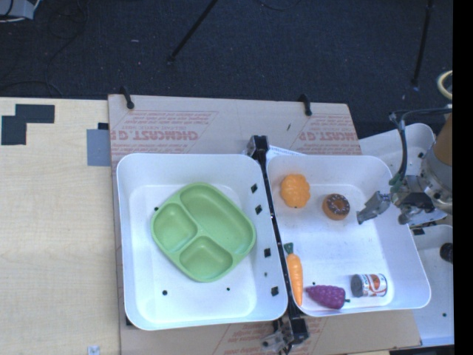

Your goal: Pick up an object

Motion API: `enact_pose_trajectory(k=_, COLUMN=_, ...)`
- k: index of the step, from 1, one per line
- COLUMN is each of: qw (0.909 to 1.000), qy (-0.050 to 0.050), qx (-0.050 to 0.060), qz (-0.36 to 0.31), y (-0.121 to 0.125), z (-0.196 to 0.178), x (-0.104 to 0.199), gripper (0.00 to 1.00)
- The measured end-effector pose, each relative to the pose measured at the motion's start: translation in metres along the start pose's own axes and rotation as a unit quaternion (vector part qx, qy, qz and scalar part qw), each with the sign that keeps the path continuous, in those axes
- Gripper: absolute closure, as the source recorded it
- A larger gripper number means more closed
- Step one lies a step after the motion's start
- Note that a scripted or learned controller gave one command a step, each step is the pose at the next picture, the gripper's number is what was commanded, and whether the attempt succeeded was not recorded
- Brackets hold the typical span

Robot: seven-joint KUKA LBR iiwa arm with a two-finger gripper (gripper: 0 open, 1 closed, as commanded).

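The right bin (403,287) holds an orange fruit (295,191), a chocolate donut (335,206), a carrot (295,276) along its left wall, a purple bunch of grapes (326,296) and a small can (369,285) lying on its side near the front. My gripper (394,211) hangs over the right bin's right side, just right of the donut. It is open, with nothing between its fingers (372,208). The arm's wrist runs off the view's right edge.
In the left bin (133,272) lies a green divided plate (202,231). A black clip-lined divider (267,228) separates the two bins. Cardboard (185,128) lies under both bins, and the wooden bench (52,235) stretches to the left.
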State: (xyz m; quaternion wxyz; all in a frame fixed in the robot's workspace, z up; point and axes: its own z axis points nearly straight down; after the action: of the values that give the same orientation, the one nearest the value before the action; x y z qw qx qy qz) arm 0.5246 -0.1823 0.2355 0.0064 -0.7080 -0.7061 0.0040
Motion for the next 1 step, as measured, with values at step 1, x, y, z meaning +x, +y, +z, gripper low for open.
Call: enact_pose_trajectory(k=1, qw=1.0, qy=-0.001, qx=-0.006, qz=-0.001, y=0.0023, z=-0.0067, x=0.0001, gripper=0.0)
